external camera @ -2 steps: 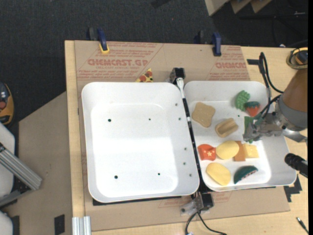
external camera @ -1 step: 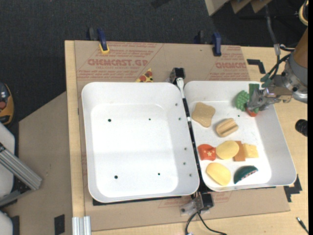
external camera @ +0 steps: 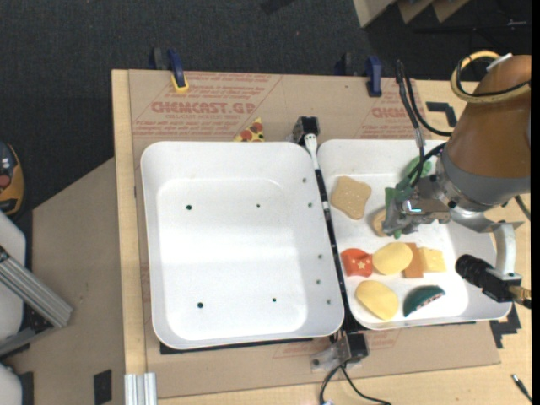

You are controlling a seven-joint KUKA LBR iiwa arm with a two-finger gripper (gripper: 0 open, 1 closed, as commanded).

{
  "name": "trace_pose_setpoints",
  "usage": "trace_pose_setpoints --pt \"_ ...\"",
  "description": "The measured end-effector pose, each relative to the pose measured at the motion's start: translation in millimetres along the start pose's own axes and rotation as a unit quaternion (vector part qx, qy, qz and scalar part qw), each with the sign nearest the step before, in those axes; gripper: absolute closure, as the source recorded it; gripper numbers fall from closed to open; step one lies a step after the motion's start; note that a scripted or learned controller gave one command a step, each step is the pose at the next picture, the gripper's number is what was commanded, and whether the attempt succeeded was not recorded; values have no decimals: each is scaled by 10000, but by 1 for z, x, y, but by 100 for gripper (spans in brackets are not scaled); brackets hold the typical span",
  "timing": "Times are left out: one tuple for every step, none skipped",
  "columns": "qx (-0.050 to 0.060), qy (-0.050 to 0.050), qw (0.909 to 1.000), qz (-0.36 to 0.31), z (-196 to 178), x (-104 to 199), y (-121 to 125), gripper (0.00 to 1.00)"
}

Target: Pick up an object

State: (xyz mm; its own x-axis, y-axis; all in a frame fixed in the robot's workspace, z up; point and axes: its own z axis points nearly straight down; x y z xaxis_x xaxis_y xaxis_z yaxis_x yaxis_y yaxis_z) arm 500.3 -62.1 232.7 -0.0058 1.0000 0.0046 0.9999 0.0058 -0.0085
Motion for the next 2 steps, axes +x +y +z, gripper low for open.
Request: trace_pose_setpoints --pt "-19 -12 10000 26 9 13 -22 100" --pt "-58 -18 10000 -13 4 87 6 100"
